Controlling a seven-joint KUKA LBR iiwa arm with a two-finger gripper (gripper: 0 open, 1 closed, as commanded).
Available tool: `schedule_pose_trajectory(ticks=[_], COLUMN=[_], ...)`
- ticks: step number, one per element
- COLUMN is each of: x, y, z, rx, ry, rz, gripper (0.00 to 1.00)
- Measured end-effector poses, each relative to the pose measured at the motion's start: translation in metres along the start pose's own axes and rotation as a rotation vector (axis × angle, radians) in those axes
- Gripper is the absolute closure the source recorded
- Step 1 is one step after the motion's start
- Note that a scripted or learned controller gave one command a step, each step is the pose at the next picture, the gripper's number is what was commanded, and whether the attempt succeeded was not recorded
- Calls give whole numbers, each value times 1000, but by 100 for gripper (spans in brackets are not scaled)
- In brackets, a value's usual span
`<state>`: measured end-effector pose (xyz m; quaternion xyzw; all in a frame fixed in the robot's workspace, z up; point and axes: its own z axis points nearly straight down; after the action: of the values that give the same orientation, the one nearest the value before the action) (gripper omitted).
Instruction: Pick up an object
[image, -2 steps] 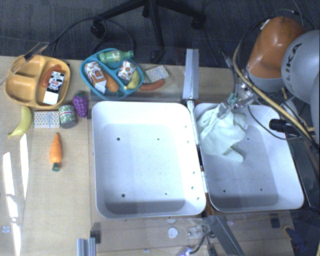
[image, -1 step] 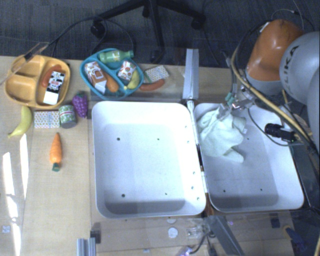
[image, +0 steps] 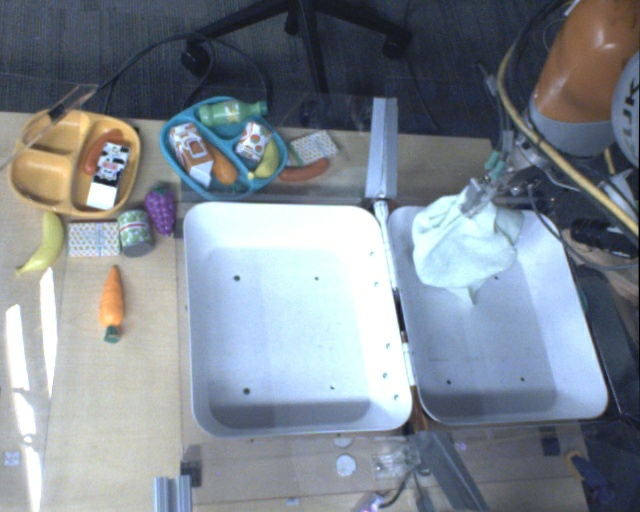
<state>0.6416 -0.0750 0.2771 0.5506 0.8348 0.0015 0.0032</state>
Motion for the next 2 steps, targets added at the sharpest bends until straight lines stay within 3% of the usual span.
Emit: schedule_pose_trajectory(ticks=[1,2], x=[57,-18], y=[-56,-27], z=[93,74], rx=[5,3], ry=[4,1], rz=[-61,9], gripper=[100,100])
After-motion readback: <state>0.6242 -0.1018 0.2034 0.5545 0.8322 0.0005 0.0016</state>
